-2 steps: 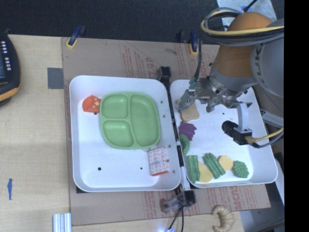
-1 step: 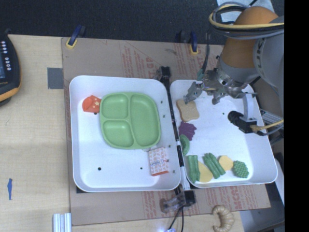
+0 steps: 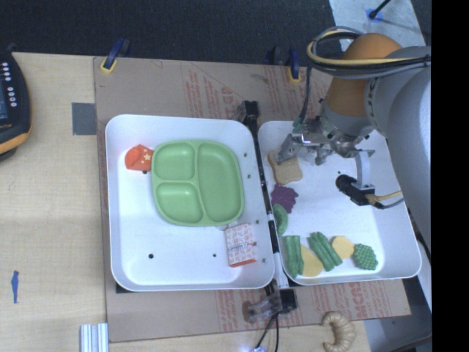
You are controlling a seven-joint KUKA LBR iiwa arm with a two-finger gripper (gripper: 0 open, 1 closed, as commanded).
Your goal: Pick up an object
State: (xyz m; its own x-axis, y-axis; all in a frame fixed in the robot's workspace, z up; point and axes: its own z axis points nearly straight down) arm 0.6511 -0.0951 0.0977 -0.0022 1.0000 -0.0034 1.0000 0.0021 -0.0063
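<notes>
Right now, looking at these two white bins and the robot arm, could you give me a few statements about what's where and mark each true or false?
1. The green three-compartment plate lies in the left white bin. True.
2. The purple grape-bunch toy sits on that plate. False: it lies in the right white bin.
3. The red toy with a yellow star rests beside the plate's left edge. True.
4. The gripper hangs over the left bin. False: it is over the right bin's far end.

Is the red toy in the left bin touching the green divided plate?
Touching, as far as the camera view shows: the red toy sits against the upper left edge of the green plate, with no white bin floor between them.
</notes>
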